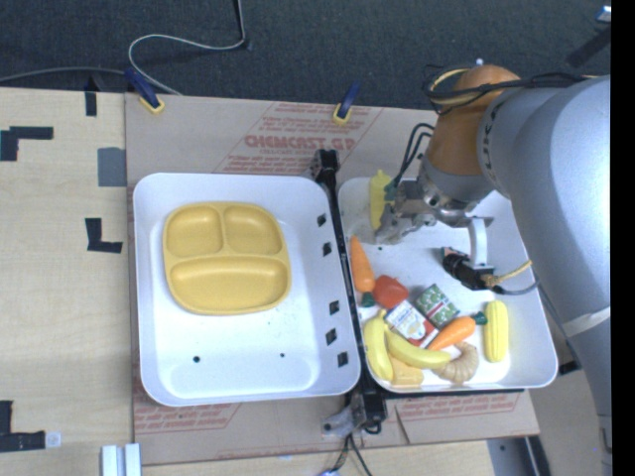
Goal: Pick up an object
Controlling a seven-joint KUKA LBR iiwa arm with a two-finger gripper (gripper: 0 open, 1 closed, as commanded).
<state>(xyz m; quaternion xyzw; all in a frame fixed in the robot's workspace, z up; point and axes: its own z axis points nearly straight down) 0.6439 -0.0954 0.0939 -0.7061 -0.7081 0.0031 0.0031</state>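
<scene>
Red printed lettering is observed on the brown cardboard sheet (288,142) laid under the two bins; above the left bin it reads approximately "CHEMCAST GP", printed at a slant. Further red print is noted on the same cardboard along the near edge, below the left bin, too small to be read. Printing is seen on a small packet (407,320) in the right bin; it is not legible.

Even, bright overhead light (slightly soft focus)
</scene>
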